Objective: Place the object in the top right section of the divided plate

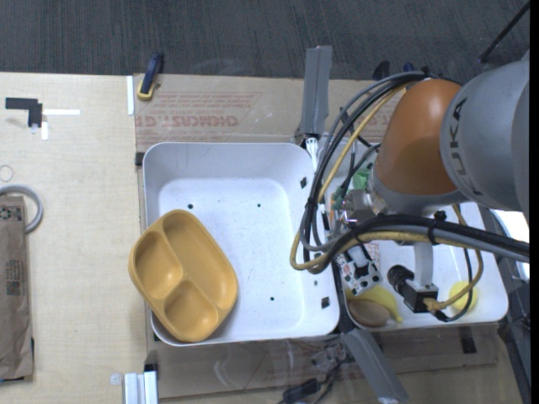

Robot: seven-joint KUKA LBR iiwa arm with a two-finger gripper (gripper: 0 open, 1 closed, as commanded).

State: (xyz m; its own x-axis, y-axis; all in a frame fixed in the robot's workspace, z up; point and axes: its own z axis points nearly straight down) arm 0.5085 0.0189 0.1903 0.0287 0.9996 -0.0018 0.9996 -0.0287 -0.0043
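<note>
A yellow divided plate [183, 274] with three sections lies tilted in the lower left corner of the left bin [253, 183]. Nothing lies in its sections. My arm, with its orange band [417, 146], reaches over the right bin [488, 310]. The gripper [360, 269] hangs low at that bin's left side, wrapped in cables and largely hidden by the wrist. Just below it lie a yellow banana-shaped object [381, 298] and a brown round object [366, 311]. Whether either one touches the gripper I cannot tell.
Another yellow item [460, 296] lies at the right bin's lower right. Something green [362, 179] peeks out behind the cables. A grey post [317, 91] stands between the bins at the back. A brown paper packet [13, 284] lies on the bench at far left.
</note>
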